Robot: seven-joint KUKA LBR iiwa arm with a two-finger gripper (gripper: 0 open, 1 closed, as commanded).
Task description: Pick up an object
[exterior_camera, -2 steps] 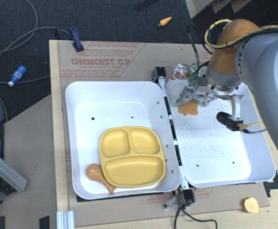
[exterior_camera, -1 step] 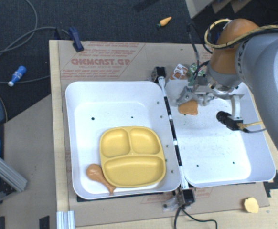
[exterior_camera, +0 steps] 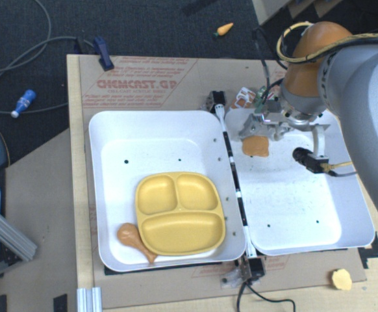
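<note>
Two shallow white bins are sitting side by side on a cardboard-topped bench [exterior_camera: 143,77], and the arm [exterior_camera: 345,83] is reaching in from the right over the far end of the right bin [exterior_camera: 306,207]. Its gripper [exterior_camera: 262,130] is hanging low above a small tan-orange lump [exterior_camera: 256,146], a rounded, matte piece that looks like a toy bread roll or nugget. The lump is lying in the right bin's far left corner, near the divider, with its slightly longer side running roughly left to right across the bin. The metal fingers are sitting right at the lump's upper edge, but whether they are spread or pinching it cannot be told from this angle. A black part with a cable [exterior_camera: 309,160] is dangling just right of the lump. The left bin [exterior_camera: 111,142] is holding a smooth yellow plastic divided plate [exterior_camera: 178,212] with three compartments, and an orange toy drumstick [exterior_camera: 136,238] is lying against its near left edge, its thin end pointing toward the bin's near wall.
</note>
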